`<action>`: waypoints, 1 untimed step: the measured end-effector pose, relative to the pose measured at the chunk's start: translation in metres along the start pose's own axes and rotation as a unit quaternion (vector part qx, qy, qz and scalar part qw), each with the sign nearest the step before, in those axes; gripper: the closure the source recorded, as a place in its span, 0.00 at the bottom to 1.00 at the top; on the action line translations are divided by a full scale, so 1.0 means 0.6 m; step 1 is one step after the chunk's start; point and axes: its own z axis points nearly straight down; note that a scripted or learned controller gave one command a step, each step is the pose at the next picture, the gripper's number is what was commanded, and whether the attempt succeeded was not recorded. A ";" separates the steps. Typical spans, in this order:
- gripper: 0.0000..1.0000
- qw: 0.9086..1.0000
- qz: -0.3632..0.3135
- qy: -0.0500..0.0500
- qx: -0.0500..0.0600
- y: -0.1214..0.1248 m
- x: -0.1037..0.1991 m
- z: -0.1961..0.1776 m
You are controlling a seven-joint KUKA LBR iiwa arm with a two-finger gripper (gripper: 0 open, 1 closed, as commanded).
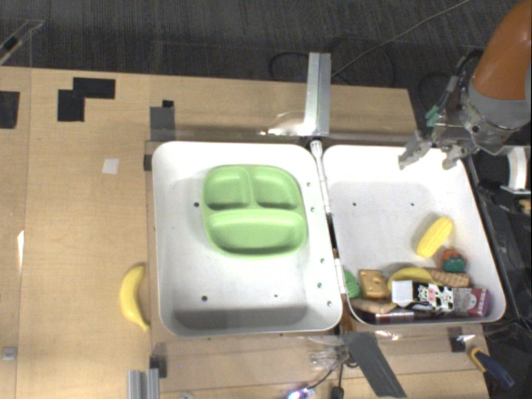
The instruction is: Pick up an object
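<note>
My gripper (431, 158) hangs over the far right corner of the right bin (374, 198), open, with nothing between its fingers. A yellow corn cob (435, 236) lies in that bin, below the gripper and apart from it. Along the bin's front edge sits a heap of small items: a banana (411, 273), a cracker-like brown piece (373, 284), a white and black carton (426, 294), and a small orange and teal toy (453, 262).
The left bin (179, 248) holds a green divided plate (253, 209). A second banana (133, 296) lies on the wooden bench outside the left bin. A metal post (318, 94) stands behind the seam between the bins.
</note>
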 end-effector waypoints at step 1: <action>0.00 0.999 -0.039 0.000 0.001 -0.031 -0.045 0.144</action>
